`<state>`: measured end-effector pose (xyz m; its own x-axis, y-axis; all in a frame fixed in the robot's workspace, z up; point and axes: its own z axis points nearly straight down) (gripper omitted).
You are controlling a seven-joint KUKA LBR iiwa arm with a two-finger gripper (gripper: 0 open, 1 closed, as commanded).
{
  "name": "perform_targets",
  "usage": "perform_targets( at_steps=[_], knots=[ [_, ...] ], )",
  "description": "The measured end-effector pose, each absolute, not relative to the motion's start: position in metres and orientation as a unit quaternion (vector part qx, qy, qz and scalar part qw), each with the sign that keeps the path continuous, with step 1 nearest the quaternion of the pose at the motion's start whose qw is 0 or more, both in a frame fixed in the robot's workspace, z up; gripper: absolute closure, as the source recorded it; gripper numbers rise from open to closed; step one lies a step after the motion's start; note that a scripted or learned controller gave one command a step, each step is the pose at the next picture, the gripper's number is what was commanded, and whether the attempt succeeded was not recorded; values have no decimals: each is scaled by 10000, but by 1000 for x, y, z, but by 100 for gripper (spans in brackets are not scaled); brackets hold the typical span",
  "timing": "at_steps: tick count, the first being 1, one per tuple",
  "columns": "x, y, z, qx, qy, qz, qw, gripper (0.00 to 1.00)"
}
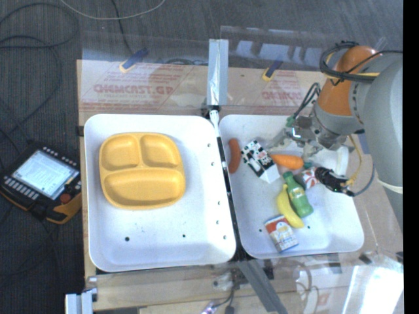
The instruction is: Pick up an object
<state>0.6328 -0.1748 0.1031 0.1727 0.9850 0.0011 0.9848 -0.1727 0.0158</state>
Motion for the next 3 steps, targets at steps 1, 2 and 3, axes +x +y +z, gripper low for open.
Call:
perform_targets(
  at_steps=[1, 2, 3],
  knots=[
    [570, -197, 90, 7754, 6315, 38, 52, 0],
    [498, -135, 89, 7794, 6266, 32, 40, 0],
    [490, -129, 90, 6706, 7417, 30, 103, 0]
  ],
)
